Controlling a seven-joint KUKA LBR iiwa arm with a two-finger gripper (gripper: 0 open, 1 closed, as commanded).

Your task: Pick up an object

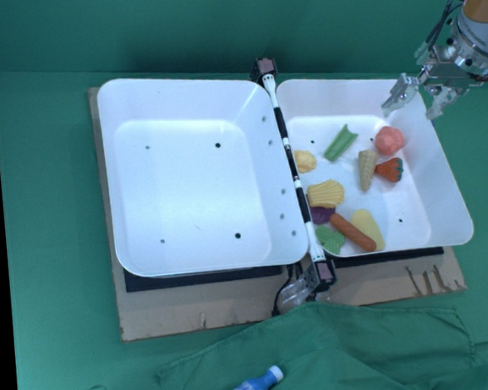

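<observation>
Toys lie clustered in the right bin (449,214): a red tomato (389,140) touches a small carrot (390,168) and sits just beside a corn cob (366,169), so a descent there may strike a neighbour or pinch two pieces at once. The gripper (416,98) hovers over the bin's far right corner, jaws spread and holding nothing. The arm (479,16) is cut off by the frame edge, and the purple piece (320,215) under the yellow one is hard to identify.
</observation>
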